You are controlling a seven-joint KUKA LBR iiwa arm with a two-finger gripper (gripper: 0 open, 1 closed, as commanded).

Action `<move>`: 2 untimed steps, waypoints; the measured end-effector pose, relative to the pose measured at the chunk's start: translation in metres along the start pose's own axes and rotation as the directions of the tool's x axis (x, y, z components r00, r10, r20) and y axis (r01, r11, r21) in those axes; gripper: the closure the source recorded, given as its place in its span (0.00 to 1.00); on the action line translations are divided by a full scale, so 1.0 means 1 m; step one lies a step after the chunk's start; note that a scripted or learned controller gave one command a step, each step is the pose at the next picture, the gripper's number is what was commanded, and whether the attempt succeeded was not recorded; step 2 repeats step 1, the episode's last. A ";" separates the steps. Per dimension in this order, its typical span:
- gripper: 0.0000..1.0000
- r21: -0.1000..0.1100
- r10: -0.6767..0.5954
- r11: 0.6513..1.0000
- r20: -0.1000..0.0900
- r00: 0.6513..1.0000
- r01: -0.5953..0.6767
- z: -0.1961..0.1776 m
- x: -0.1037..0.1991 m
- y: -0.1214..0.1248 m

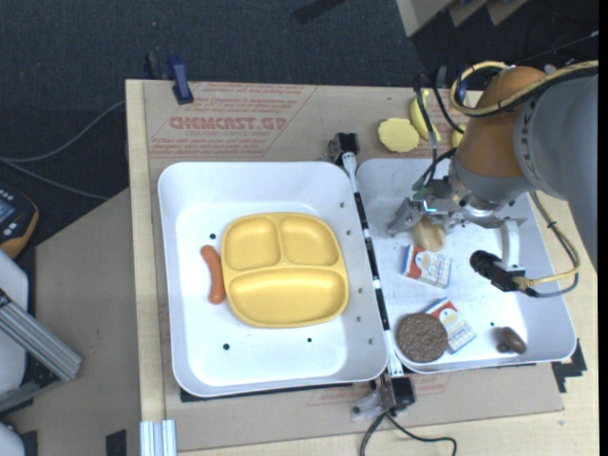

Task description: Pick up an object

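two white bins sit side by side. nearest in the right bin (556,331), a brown disc (421,337), then a small carton (427,266); beyond it, the gripper (425,218) hangs low, its state impossible to tell.

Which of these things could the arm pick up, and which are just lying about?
Pickable, right bin: carton, brown disc, small packet, dark lump, under the pincer.

Lying about: yellow tray, sausage, blue clip, yellow lump.
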State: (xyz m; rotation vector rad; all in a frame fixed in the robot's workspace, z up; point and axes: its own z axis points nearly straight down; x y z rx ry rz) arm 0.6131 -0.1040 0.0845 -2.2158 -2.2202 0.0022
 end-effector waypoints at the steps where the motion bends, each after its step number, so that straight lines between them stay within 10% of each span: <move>1: 1.00 -0.004 0.002 1.000 0.002 1.000 -0.002 -0.010 -0.002 0.001; 2: 1.00 -0.004 0.002 1.000 0.002 1.000 -0.002 -0.010 -0.002 0.001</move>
